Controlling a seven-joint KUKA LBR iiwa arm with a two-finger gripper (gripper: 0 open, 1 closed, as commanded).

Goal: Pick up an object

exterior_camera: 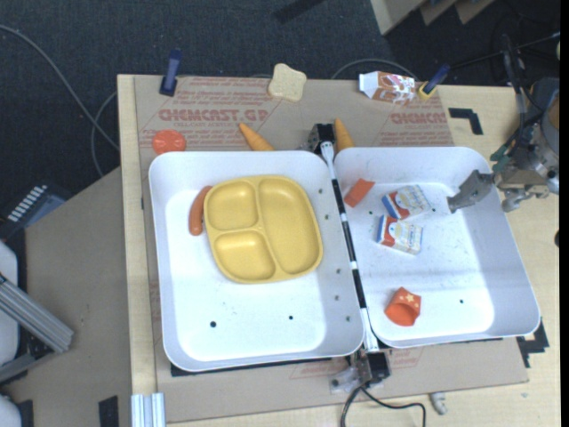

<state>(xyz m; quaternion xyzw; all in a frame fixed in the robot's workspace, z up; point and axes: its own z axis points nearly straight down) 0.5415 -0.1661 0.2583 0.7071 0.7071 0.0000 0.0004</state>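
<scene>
Cartons [402, 221] in right bin [498, 274], cardboard-topped bench [213, 105], dark carpet [107, 16].

The brown cardboard sheet [213, 114] under the bins bears red print — "CHEMCAST GP", repeated at right.

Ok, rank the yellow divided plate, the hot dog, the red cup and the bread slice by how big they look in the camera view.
1. yellow divided plate, by far the largest
2. hot dog
3. red cup and bread slice look about alike, so no ranking between them; the bread lies farther from the camera.
</scene>
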